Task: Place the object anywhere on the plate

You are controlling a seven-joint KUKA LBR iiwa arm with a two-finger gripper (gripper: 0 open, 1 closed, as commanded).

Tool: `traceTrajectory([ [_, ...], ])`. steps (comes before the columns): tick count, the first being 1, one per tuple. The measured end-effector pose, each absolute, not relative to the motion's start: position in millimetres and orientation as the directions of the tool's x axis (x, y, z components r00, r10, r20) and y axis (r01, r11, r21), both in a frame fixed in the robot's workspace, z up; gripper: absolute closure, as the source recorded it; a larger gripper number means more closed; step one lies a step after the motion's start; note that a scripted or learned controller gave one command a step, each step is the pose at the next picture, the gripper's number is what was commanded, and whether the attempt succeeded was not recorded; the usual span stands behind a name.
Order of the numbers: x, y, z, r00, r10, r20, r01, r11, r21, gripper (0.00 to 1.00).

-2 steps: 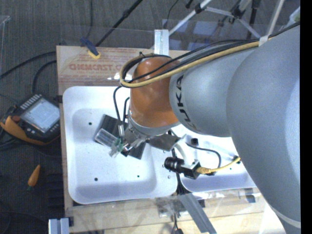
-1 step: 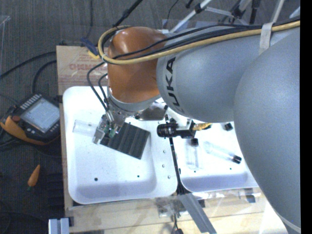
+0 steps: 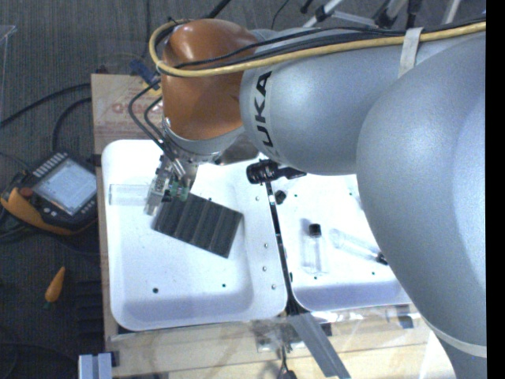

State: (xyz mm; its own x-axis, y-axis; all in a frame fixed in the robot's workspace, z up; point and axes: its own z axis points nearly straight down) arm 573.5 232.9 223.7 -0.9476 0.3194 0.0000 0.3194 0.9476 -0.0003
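While the two-finger gripper (image 3: 163,189) hangs over the upper left part of the left white bin (image 3: 130,294), the finger spacing cannot be determined. The dark ribbed rectangular plate (image 3: 197,224) lies just below and right of the gripper, touching or nearly touching its tip. A clear plastic vial with a black cap (image 3: 313,247), probably the object, lies in the right white bin (image 3: 335,294), well apart. Judged step: pickup not achieved. The next move calls for travel to the right bin.
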Motion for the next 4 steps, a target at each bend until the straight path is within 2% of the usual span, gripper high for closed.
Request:
traceTrajectory([
  [1,515.6,233.9,201.7,-1.0,0.002,0.002,0.002,1.0,0.001,1.0],
  [2,526.3,233.3,379.8,-0.967,-0.254,-0.004,-0.254,0.967,0.001,1.0],
  [3,604.9,233.6,424.9,-0.741,-0.672,-0.005,-0.672,0.741,0.001,1.0],
  [4,528.2,216.3,425.1,-0.657,-0.754,-0.004,-0.754,0.657,0.0,1.0],
])
